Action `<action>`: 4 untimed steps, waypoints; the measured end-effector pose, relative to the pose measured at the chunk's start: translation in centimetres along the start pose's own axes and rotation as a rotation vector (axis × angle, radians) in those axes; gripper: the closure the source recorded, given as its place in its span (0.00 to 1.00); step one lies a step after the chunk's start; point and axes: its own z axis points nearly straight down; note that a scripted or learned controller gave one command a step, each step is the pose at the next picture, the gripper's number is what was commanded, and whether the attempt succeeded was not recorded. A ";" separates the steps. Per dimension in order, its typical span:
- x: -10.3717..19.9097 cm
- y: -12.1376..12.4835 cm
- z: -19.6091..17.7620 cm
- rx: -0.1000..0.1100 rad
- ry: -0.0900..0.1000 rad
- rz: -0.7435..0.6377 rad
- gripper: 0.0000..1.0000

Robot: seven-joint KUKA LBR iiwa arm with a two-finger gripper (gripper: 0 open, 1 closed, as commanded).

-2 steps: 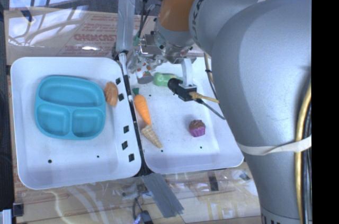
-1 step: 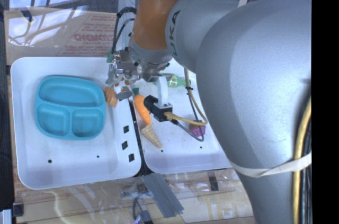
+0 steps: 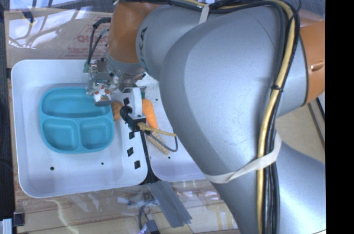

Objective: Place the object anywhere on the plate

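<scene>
I see the gripper [image 3: 104,90] mid-frame at the right edge of the plate [image 3: 77,119], but I can't tell its state or its load. The carrot [image 3: 149,111] lies just right. A blind release risks missing the plate.

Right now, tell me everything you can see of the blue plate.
The blue plate is a rounded, plastic-looking tray split into three compartments: one long section across the top and two smaller ones below. It lies flat in the left white bin, towards its upper middle. All three compartments look bare. The gripper hangs over its upper right rim; whether it touches the plate cannot be told.
</scene>
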 end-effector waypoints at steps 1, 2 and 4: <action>7.1 -3.7 1.3 -0.003 -0.002 -0.001 1.00; 7.2 -0.6 2.2 0.021 -0.005 0.000 1.00; 4.3 -2.3 -1.2 0.011 -0.006 0.006 1.00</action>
